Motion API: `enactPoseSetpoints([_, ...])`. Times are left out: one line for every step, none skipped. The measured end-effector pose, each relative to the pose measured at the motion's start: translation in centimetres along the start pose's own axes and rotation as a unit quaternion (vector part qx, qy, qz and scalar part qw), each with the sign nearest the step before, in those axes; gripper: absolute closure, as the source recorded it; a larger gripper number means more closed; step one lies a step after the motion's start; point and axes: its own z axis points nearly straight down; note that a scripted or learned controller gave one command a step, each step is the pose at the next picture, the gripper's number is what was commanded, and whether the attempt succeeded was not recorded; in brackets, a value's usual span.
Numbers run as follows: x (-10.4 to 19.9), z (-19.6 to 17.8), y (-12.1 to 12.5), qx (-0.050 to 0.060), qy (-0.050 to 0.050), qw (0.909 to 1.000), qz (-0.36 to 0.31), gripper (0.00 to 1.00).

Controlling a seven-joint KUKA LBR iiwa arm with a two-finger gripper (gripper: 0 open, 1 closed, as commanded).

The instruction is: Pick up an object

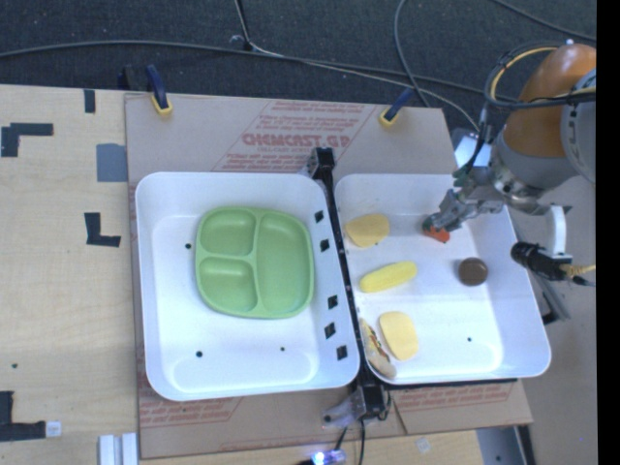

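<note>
The right bin (pixel 504 347) holds a pale yellow round piece (pixel 368 229), a long yellow piece (pixel 387 277), a small brown round object (pixel 473 271) and a yellow lump (pixel 398 334) near the front. A brownish item (pixel 374 349) lies against the bin's left wall. My gripper (pixel 439 227) hangs low over the back of the right bin, to the right of the pale yellow piece and up and left of the brown object. A small red-orange spot shows at its tip; I cannot tell what it is.
A green divided plate (pixel 256 262) lies in the left bin (pixel 165 356). A black divider (pixel 332 260) runs between the bins. The arm with its orange band (pixel 557 80) reaches in from the right. Cables trail across the dark floor behind the bench.
</note>
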Motion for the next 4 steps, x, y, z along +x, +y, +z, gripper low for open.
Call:
enactPoseSetpoints([0.0, -3.3, 0.1, 0.001, 0.0, 1.0, 0.0, 1.0])
enactPoseSetpoints([5.3, -4.2, -0.7, 0.002, 0.001, 1.0, -0.002, 1.0])
enactPoseSetpoints([10.6, -3.2, -0.8, 0.003, 0.001, 1.0, -0.002, 1.0])
enactPoseSetpoints([17.0, -3.2, -1.2, 0.003, 0.001, 1.0, -0.002, 1.0])
